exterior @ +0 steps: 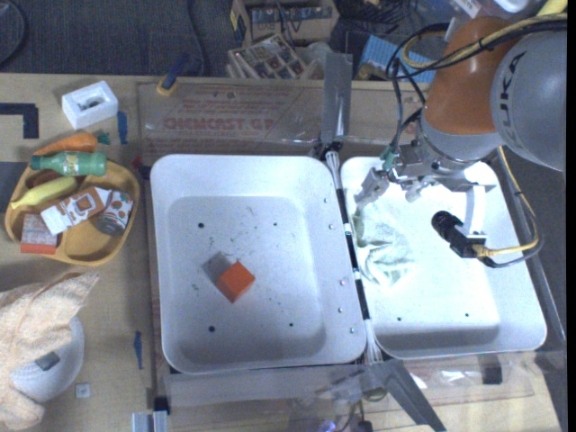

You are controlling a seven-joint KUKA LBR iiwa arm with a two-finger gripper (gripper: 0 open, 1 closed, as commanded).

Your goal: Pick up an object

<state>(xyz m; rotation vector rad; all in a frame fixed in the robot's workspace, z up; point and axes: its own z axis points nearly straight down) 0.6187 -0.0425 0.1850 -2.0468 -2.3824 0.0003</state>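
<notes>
Orange block (238,281): 1, left bin (180,187) | pale cloth (382,246): 1, possibly crumpled | tool (385,184): grip unclear

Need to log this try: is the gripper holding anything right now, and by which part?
Cannot be told. The gripper sits over the right bin, just above a crumpled pale cloth; the view does not settle any hold. The orange block lies untouched in the left bin.

An orange block (237,281) lies in the left bin (180,183); a crumpled cloth (382,246) lies in the right bin (513,318).
</notes>
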